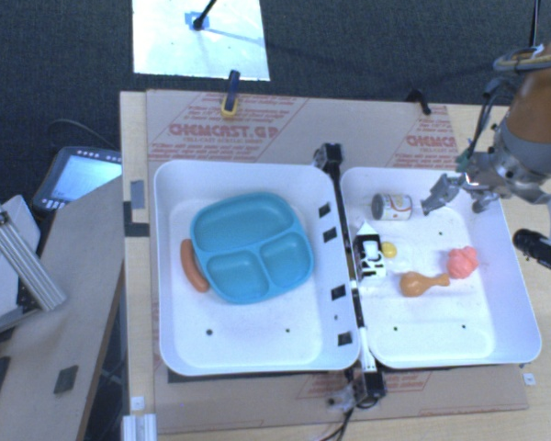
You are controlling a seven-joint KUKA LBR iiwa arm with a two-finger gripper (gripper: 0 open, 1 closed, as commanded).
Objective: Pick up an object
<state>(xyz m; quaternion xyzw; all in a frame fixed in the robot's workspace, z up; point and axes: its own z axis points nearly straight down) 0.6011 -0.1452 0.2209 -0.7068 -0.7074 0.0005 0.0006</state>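
Objects for picking lay loose in the right bin [510, 333]: nearest, an orange drumstick toy [422, 284] and a pink toy [462, 262] just beside it, then a small yellow piece [388, 249], and farthest a little can [392, 207] on its side. Above the bin's upper right hung the gripper [461, 192], jaws spread, gripping nothing. A descent there risked striking the far wall, or rolling the can away.

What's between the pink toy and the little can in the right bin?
Nothing. In the camera view, bare white bin floor runs from the pink toy up to the can. The small yellow piece sits lower left, off that line.
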